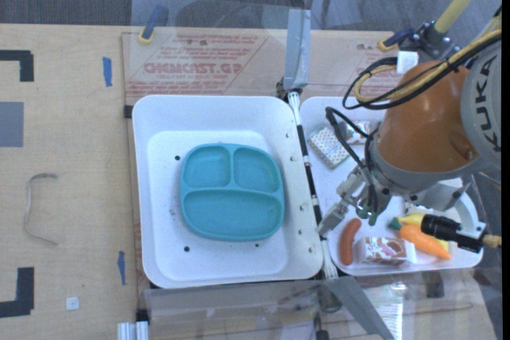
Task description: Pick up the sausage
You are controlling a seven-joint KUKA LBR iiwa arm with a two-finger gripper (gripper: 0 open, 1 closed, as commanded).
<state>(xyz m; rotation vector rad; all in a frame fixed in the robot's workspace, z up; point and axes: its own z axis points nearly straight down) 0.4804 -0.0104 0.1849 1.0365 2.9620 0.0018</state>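
The small reddish-brown sausage [347, 241] lay in the right shallow white bin [470, 212], near its front left corner, with its long axis almost upright in the picture, the top end leaning a little to the right. The metal two-finger gripper [356, 209] hung just above the upper end; its fingers stood narrowly apart with nothing between them. Just beside the sausage lay a clear wrapped packet [384, 250] and an orange carrot [424, 241]. The grey arm with its orange band [426, 119] hid much of this bin.

Divided plate [232, 192] in left bin [151, 171], sausage [348, 241] in right bin [319, 111], left of carrot [423, 240]
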